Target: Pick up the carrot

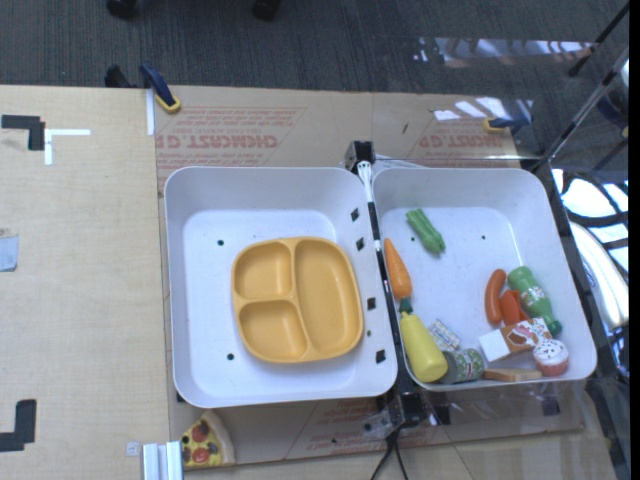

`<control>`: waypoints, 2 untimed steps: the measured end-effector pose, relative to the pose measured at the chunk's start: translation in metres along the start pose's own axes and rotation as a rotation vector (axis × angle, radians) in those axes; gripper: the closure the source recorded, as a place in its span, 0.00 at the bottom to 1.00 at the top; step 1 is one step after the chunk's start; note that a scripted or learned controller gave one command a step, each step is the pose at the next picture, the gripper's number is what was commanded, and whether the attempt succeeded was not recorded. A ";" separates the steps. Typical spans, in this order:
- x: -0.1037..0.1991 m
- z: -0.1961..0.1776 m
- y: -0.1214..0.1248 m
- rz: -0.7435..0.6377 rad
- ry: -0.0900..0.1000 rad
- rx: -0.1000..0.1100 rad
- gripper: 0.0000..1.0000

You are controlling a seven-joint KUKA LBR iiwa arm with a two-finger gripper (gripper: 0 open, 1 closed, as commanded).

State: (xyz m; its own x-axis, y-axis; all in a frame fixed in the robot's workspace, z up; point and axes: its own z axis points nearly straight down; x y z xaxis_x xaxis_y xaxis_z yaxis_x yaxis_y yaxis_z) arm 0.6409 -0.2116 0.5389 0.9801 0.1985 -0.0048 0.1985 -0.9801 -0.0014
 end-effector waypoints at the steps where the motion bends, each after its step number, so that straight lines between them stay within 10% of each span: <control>1: 0.011 0.000 0.013 -0.003 0.001 0.000 0.00; 2: 0.011 0.000 0.012 -0.005 0.000 0.000 0.00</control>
State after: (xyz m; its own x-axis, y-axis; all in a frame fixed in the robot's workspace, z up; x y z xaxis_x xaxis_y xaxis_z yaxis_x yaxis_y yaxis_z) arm 0.6539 -0.2212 0.5390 0.9792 0.2029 -0.0049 0.2029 -0.9792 -0.0019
